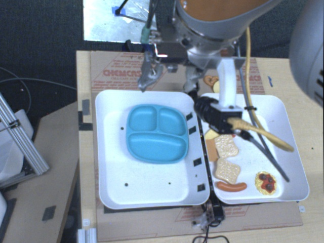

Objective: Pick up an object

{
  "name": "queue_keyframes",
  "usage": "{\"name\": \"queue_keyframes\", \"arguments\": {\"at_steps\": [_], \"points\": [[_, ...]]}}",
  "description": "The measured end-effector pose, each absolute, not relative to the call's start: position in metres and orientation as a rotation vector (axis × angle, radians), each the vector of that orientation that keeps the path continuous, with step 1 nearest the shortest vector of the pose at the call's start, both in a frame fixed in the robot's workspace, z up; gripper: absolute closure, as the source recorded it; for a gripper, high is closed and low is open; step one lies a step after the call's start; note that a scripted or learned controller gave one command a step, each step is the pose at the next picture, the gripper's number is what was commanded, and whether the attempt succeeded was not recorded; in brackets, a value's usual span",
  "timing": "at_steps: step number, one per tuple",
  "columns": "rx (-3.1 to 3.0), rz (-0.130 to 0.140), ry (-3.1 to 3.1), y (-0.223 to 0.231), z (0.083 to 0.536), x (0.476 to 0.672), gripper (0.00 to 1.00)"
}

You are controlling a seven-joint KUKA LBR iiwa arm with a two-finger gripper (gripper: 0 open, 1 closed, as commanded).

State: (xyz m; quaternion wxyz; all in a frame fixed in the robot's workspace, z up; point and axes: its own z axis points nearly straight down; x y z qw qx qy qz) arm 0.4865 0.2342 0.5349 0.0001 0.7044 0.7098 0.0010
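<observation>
My gripper hangs over the back rim between the two bins, its fingers spread apart with nothing between them. One fingertip points at the back edge of the left bin. Below it a blue divided plate lies flat in the left bin. The right bin holds two crackers, a sausage, a small pasta-like toy and a yellow wedge. A brown round piece lies at its back edge, partly hidden.
A white bar, a black fitting and a yellow hose with dark cables cross the right bin and hide part of it. The arm's body covers the top of the view. A metal frame stands at the left.
</observation>
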Motion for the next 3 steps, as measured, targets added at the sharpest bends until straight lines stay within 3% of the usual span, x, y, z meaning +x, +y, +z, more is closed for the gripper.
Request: {"name": "queue_keyframes", "arguments": {"at_steps": [1,2,3], "points": [[2.207,0.010,2.234,0.234,0.546,0.487,1.00],[2.199,0.013,2.241,0.234,0.557,0.487,1.00],[2.226,-0.018,2.223,0.207,0.379,0.485,1.00]]}}
